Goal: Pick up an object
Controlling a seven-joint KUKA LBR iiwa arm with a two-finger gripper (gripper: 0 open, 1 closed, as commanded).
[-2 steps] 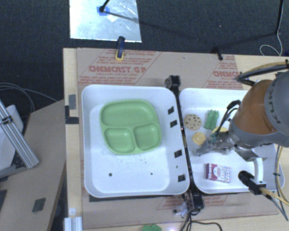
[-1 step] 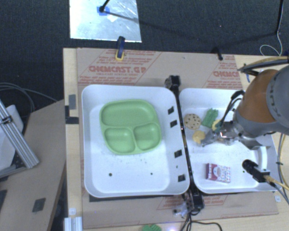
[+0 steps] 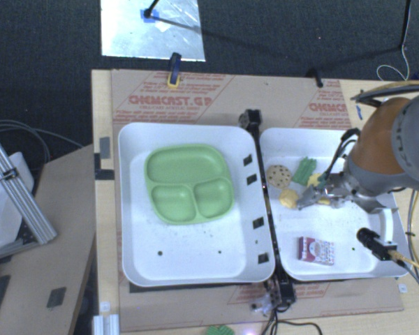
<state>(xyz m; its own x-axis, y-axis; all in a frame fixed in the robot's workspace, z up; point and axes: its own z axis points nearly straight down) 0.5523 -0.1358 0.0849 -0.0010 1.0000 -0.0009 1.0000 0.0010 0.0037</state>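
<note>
Camera view: end effector (image 3: 314,195) low in the right bin (image 3: 335,139), at a cluster near the divider: yellow piece (image 3: 288,199), green piece (image 3: 306,169), brown cookie-like disc (image 3: 278,175). Approach-to-grasp step, by my read. Whether it is spread or clenched, cannot tell; tips blur into clutter. Next: close on one item, lift straight. Red-and-white packet (image 3: 315,250) sits by the bin's front edge.

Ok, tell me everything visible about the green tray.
The green tray is a pale green divided plate, plastic by its look, with rounded corners: one wide compartment along the far side and two smaller ones nearer the camera. It lies flat, slightly rotated, in the left bin, toward its far half. Nothing lies in it; nothing but the bin floor touches it.
</note>
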